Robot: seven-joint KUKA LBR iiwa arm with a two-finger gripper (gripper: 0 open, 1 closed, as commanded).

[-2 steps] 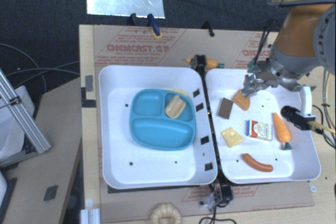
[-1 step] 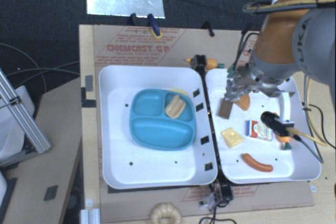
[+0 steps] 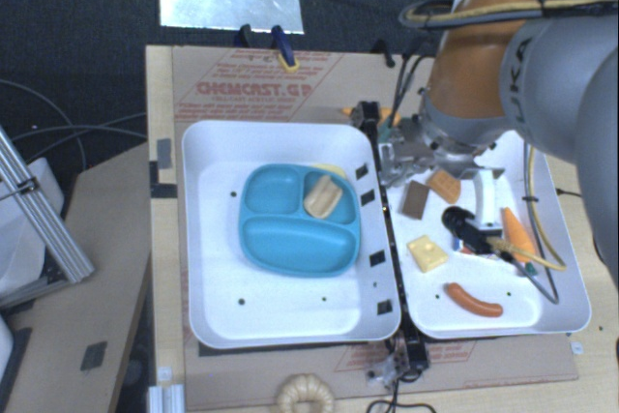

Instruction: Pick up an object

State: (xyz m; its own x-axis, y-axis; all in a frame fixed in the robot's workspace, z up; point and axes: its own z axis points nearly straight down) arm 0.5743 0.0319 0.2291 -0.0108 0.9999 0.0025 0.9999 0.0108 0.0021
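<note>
My gripper (image 3: 402,165) hangs below the orange wrist band, over the near-left corner of the right bin (image 3: 561,305) beside the divider between the bins. Just below it lies a brown block (image 3: 416,199), with a tan cracker-like piece (image 3: 444,185) to its right. Nothing is visibly held. Further down the right bin sit a yellow cheese wedge (image 3: 427,253), a reddish sausage (image 3: 473,299) and an orange carrot (image 3: 517,235).
The left bin (image 3: 213,305) holds a blue divided plate (image 3: 280,242) with a beige bread piece (image 3: 323,197) in its upper right compartment. The grey arm covers the right bin's upper part. A ring-shaped beige object (image 3: 305,395) lies outside, at the bench front.
</note>
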